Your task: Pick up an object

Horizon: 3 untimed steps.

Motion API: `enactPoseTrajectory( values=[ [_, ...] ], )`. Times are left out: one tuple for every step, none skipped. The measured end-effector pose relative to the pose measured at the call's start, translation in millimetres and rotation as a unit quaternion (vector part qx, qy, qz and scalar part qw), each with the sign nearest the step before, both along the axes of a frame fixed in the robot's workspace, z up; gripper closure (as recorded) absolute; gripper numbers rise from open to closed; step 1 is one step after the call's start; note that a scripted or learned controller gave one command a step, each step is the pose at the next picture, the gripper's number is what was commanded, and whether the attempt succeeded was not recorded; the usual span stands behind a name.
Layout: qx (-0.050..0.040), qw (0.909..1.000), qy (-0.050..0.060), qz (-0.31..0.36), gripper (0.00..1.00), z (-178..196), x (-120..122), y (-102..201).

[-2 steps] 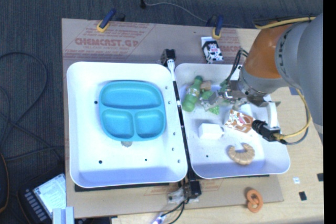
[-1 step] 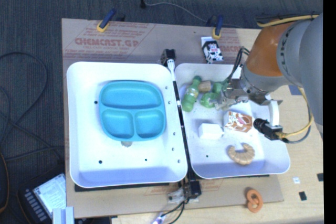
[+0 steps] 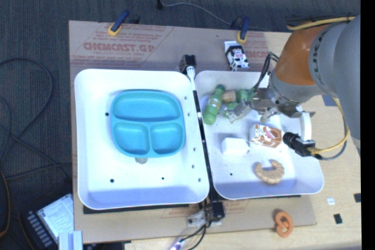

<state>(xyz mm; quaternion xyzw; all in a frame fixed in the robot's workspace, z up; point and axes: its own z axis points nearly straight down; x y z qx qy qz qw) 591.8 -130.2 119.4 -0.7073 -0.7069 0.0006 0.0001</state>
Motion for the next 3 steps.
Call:
enactPoseTrajectory(
  values=[
    [-0.0007, 1.0, -0.003, 0.0, 0.0, -32.0, -62.9, -9.8],
    [-0.0026, 1.0, -0.005, -0.001, 1.0, -21.9, -62.3, -11.4],
    [-0.0009, 1.0, -0.004, 0.001, 1.0, -31.1, -10.4, -48.2]
  ],
)
